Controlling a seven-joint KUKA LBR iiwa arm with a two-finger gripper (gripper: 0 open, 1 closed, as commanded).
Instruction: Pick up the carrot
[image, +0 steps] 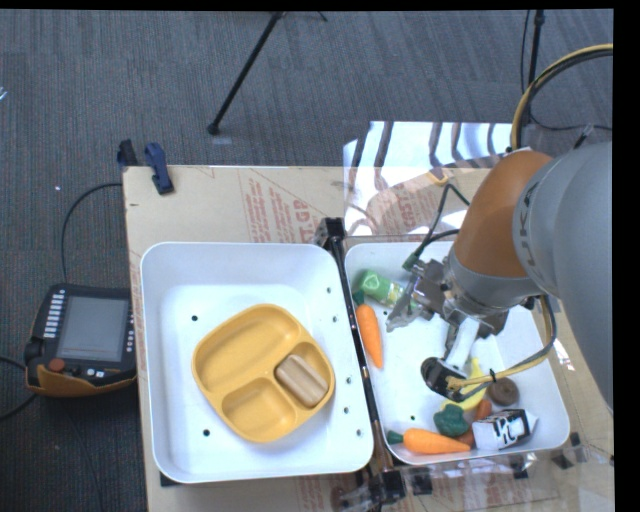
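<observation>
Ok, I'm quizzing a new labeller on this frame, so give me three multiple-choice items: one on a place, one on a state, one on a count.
1. Where does the brown roll lie?
A) on the carpet
B) in a compartment of the yellow plate
C) on the bare bench

2. The carrot by the right bin's left wall is:
A) lying flat on the bin floor
B) standing upright in the plate
C) hanging over the rim

3. How many carrots does that bin hold in all?
A) one
B) two
C) four

Answers:
1 B, the roll sits inside the plate in the left bin.
2 A, it lies along the wall.
3 B, a second carrot lies near the front edge.
</observation>
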